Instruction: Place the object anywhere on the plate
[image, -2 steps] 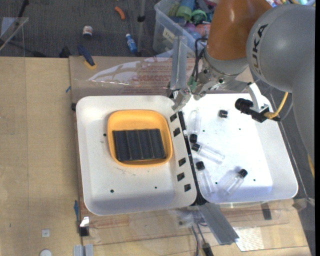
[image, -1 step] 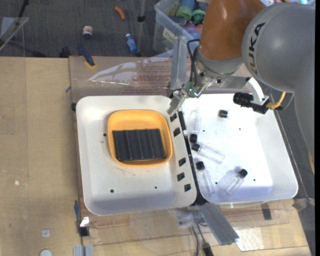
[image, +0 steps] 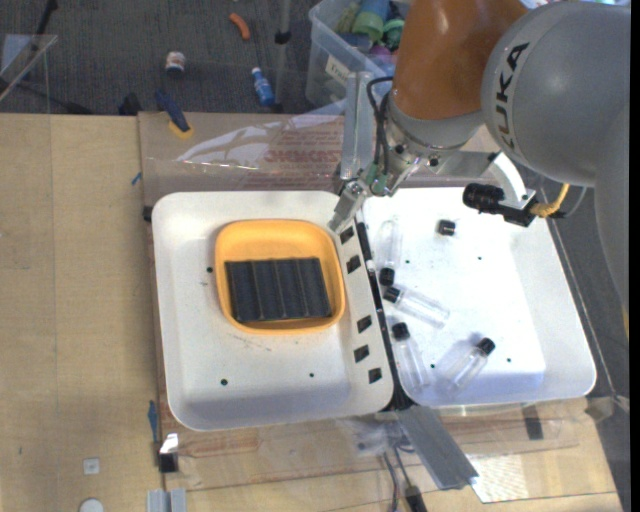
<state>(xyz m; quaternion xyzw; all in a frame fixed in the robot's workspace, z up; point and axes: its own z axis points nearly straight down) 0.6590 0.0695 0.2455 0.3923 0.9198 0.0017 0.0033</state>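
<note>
The gripper (image: 349, 203) hangs just past the far right corner of the orange plate (image: 228, 243), above the ridge where the two bins meet. If it is spread or pressed together, I cannot tell, because the wrist covers it from above.

The plate lies in the left bin (image: 190, 320), and a black ribbed slab (image: 279, 289) lies flat on the middle of it and covers most of its floor. To the right of the plate, a row of small black squares (image: 363, 323) runs along the rim of this bin.

Further right of the plate, in the right bin (image: 530, 300), lie four clear vials with black caps. One vial (image: 385, 248) is near the gripper, one (image: 420, 305) is level with the plate's near edge, and two (image: 410, 362) (image: 466, 358) are nearer to the camera than the plate. A small black cap (image: 446, 227) lies alone, well to the right of the plate's far edge.
</note>
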